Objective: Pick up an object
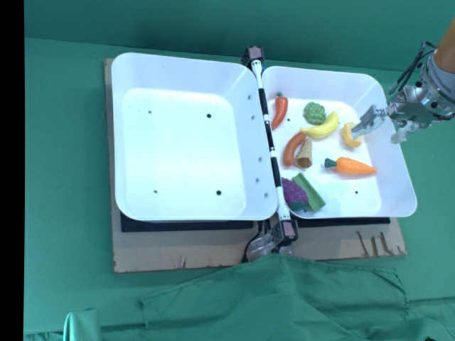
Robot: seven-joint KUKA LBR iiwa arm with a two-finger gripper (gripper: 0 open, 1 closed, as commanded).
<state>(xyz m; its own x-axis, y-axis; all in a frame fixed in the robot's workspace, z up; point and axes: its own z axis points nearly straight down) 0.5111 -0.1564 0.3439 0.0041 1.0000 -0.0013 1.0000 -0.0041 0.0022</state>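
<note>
gripper [382, 124] | jaws spread apart, nothing between them | at right bin's [398, 190] right edge (near yellow curved piece [350, 135])

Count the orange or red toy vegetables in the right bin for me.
3. A chili pepper by the divider, a sausage-like piece mid-bin touching an ice cream cone, and a carrot toward the right. None looks hidden.

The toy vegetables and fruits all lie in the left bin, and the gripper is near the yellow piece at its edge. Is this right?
Not quite: the camera view shows them in the right bin. The gripper is indeed beside the small yellow piece.
</note>
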